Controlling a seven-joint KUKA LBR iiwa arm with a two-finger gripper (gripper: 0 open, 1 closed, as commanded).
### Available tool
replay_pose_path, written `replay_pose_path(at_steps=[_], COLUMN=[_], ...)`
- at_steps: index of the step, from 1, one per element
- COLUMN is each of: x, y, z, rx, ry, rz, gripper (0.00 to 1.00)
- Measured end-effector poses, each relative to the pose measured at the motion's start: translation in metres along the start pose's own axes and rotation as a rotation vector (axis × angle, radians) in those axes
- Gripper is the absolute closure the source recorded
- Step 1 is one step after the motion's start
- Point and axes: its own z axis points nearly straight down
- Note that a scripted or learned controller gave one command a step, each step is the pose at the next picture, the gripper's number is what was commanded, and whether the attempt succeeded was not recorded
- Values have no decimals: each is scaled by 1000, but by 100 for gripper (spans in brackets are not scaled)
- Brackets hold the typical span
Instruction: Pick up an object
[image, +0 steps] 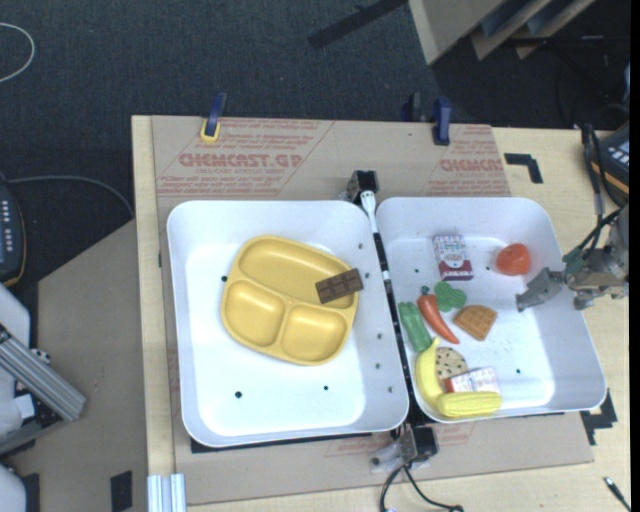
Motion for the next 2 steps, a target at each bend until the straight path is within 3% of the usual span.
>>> replay_pose_path(at_steps=[2], x=[8], y=[0], z=[106], rx=[7], ry=[3], rz=[0], gripper=[0])
